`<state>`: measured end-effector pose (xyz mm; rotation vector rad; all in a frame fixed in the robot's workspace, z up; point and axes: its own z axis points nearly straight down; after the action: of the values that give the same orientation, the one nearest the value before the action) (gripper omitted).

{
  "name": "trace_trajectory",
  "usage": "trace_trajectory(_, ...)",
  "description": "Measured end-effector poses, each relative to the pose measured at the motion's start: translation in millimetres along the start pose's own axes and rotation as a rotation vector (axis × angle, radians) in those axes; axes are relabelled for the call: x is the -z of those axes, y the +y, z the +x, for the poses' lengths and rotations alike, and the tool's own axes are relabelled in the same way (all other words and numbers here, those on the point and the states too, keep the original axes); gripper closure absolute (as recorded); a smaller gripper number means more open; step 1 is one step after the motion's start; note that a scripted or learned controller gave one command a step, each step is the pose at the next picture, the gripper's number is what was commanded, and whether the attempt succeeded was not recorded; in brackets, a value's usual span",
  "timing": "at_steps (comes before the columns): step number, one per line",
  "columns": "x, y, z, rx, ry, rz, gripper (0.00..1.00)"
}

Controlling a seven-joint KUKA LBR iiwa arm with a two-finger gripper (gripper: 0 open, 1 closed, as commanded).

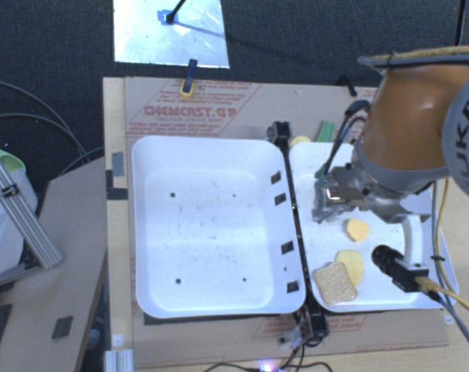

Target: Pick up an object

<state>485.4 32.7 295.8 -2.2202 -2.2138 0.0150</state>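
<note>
Your grey arm with the orange band [420,122] reaches in over the right shallow white bin [312,169].

Your two-finger gripper [327,204] hangs low in that bin's middle; whether it is released or clenched, you cannot tell.

A small pale yellow rounded piece [358,229] lies just beside the gripper, toward the near right.

A larger yellow oval piece [352,263] lies nearer the front edge.

A tan toast-like slice [335,283] touches the oval piece.

The left shallow white bin [211,223] shows bare, speckled floor.

A bread slice [336,283] and two pieces [357,229] lie in the right bin [308,231].
</note>
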Motion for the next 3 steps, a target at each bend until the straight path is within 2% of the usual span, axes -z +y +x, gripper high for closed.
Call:
trace_trajectory(1, 136.6, 0.9, 24.1, 0.011, 0.006, -0.029, 1.0)
trace_trajectory(2, 138.7, 0.1, -11.8, 0.001, 0.002, -0.016, 1.0)
trace_trajectory(3, -3.3, 0.6, -29.5, 0.001, 0.001, -0.002, 1.0)
